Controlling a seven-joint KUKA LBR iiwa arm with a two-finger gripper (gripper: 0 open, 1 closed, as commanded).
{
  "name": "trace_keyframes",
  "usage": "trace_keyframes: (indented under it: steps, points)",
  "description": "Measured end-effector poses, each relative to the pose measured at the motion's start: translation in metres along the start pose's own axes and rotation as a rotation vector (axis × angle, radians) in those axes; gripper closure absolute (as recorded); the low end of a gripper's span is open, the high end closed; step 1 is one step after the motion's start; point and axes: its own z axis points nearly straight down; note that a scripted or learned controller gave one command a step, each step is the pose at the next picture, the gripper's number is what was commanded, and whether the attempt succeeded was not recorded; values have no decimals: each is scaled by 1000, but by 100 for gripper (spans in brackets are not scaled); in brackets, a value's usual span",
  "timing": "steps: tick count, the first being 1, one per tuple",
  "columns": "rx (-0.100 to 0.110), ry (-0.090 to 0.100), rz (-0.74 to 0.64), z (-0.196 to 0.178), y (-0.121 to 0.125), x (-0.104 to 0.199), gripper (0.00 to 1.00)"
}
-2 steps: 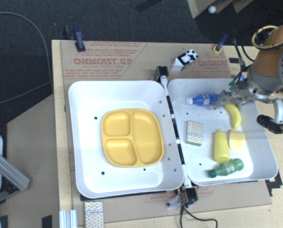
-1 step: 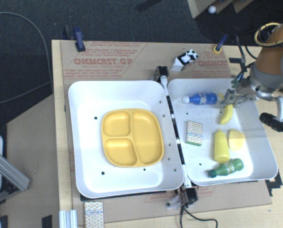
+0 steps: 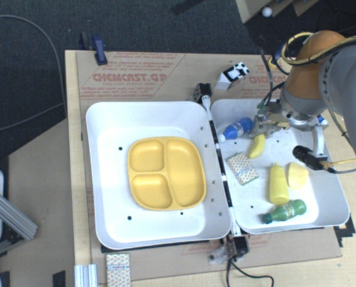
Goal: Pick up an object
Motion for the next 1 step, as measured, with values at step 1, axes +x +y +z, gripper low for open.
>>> trace_keyframes:
  steps: [1]
  points:
    - [-3,-1,-1,-100,-15,68,100]
